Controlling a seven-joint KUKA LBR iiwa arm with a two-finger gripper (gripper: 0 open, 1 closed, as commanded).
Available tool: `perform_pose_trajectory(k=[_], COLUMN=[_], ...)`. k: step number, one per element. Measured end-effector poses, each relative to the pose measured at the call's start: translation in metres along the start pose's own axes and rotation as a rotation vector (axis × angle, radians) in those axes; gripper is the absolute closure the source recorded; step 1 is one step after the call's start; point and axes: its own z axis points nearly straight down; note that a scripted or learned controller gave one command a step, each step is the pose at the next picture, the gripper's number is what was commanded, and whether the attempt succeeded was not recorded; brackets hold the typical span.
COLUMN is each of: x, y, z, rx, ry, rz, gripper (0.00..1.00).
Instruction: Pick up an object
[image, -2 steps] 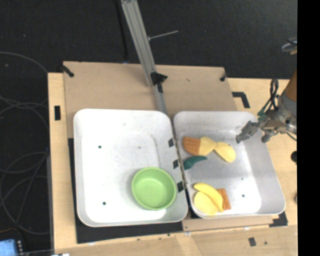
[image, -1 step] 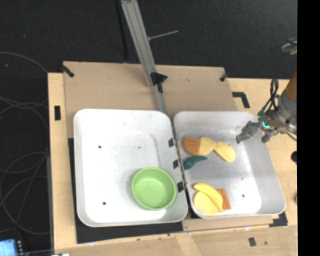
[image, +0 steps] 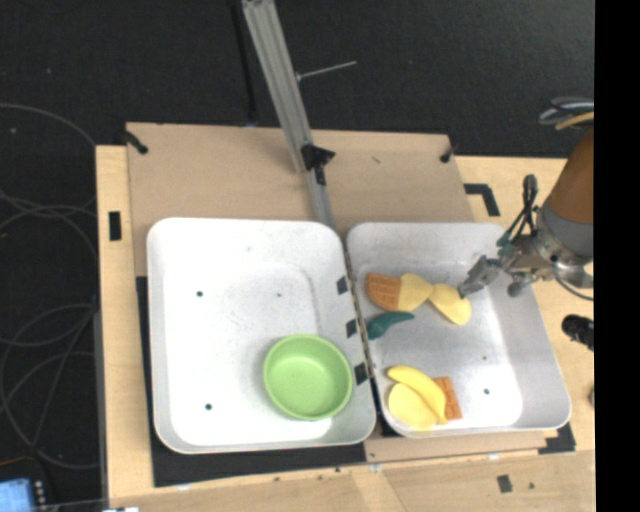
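Note:
The right bin (image: 520, 345) holds several small items. An orange piece (image: 382, 291) and a pale yellow piece (image: 416, 290) lie together near its left wall, with another yellow piece (image: 453, 308) just to their right. Below them sits a small teal object (image: 388, 322). Two yellow pieces (image: 411, 393) and an orange slab (image: 449, 398) rest at the bin's front. My gripper (image: 494, 281) hovers over the right bin's upper right part, open with nothing between its fingers. Its left fingertip (image: 468, 287) is close above the yellow piece.
A green bowl (image: 308, 376) sits at the front right of the left bin (image: 210, 290). A grey metal pole (image: 285, 90) slants up from the back between the bins. The arm's orange band (image: 572, 190) stands at the right edge.

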Motion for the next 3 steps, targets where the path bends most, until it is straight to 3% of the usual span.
perform_pose_trajectory(k=[2,3], x=[-0.005,-0.006], y=[-0.005,-0.003], z=[0.079,0.066], rx=[-0.001,-0.008], ry=[0.000,-0.001], rz=[0.006,0.006], gripper=[0.00,1.00])
